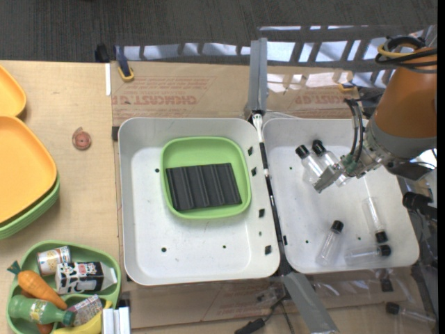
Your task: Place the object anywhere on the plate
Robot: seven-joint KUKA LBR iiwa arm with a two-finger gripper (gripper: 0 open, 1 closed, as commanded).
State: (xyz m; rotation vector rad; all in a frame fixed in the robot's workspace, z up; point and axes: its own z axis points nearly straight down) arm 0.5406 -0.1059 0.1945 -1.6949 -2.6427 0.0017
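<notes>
A green square plate (240,160) lies in the left white bin (139,242), and a dark grey ribbed slab (206,186) rests flat on it. The right white bin (292,249) holds several clear vials with black caps. Two of them (307,156) lie near its upper left, one (330,241) near the front, and two more (374,218) at the right. My gripper (327,179) hangs low over the right bin, just right of and below the upper-left pair of vials. No vial is visibly in it.
Orange plates (21,165) are stacked on the wooden table at the left. A green bowl (59,291) of toy food sits at the bottom left. A small pink disc (82,139) lies near the left bin. A metal divider (259,75) rises behind the bins.
</notes>
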